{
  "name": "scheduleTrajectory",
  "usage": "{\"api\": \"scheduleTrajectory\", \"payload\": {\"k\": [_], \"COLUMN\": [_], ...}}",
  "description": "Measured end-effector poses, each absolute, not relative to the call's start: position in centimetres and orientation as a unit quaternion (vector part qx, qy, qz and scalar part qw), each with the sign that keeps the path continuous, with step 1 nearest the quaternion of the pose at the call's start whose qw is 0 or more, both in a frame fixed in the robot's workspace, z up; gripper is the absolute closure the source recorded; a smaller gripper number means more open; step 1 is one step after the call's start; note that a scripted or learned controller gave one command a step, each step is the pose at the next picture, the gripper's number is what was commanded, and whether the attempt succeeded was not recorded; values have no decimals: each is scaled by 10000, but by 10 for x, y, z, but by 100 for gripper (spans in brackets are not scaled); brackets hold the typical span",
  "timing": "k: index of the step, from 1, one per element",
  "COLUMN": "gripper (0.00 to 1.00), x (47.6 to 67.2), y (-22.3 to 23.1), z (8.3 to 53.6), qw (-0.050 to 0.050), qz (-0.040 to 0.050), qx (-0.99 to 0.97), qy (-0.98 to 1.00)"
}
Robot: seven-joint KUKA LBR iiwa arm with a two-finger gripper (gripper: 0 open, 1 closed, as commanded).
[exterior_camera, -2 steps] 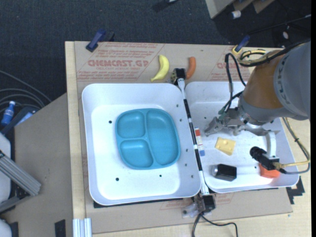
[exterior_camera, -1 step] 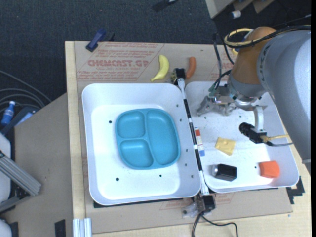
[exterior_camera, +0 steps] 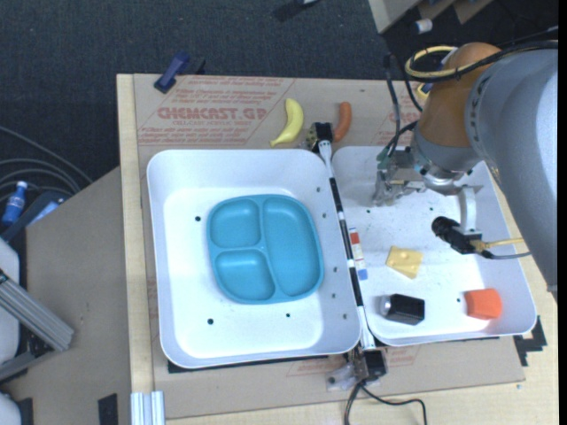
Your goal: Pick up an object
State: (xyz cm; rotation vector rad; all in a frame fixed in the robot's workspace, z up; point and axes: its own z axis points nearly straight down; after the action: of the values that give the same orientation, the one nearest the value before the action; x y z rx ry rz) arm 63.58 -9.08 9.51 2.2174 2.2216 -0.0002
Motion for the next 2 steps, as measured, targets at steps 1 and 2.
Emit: {"api": "scheduleTrajectory", "payload": {"k": [1,2], "gripper": [0,0], "x": [636,581], "y": [-91,-104], "z": [95,84], "qw": [11,-11], "qz": [-3,-8], "qx": [7064,7073], "qy": [7078,7069]}}
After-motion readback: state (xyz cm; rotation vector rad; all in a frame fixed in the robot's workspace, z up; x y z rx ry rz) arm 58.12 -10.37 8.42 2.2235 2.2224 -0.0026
